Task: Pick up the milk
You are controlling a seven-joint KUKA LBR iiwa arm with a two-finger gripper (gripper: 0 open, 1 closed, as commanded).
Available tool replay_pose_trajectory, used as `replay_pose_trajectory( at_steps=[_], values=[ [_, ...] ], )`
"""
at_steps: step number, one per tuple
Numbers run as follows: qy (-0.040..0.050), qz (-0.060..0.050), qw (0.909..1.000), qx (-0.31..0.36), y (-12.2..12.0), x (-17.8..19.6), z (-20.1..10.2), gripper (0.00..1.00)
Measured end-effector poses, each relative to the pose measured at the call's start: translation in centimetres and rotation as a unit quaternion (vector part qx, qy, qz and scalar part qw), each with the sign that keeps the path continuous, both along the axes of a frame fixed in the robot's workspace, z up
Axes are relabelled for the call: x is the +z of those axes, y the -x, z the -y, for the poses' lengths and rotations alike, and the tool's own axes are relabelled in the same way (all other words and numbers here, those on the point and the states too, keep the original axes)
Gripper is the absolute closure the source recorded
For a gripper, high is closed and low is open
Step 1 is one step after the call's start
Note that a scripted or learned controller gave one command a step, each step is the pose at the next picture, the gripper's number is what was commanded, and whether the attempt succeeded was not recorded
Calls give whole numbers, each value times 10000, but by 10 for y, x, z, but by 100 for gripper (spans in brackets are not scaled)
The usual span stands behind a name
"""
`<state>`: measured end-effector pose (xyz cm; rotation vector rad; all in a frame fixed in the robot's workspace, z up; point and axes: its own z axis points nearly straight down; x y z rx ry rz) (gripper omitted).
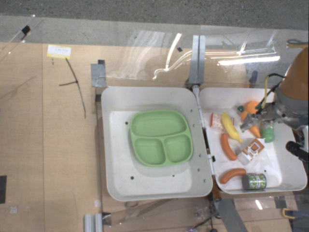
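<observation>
The milk [252, 150] is a small white carton with an orange-brown print, lying tilted in the right bin [289, 180] near its middle. My gripper [251, 123] reaches in from the right and hangs just beyond the carton, over an orange carrot [249, 108] and beside a green bottle [268, 132]. It stands a short way off the carton, and nothing shows in its grasp.
The right bin also holds a banana [230, 127], a small packet [217, 121], two sausages [228, 146] [231, 174] and a dark green can [254, 181]. The left bin [116, 178] carries a green divided plate [161, 137].
</observation>
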<state>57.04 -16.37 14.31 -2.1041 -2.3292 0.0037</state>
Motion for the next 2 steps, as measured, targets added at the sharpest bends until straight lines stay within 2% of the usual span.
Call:
replay_pose_trajectory(
  at_steps=[1, 2],
  values=[
    [77, 198, 9982, 566, 67, -26, -25, 0],
    [102, 238, 9981, 556, 64, -15, -22, 100]
  ],
)
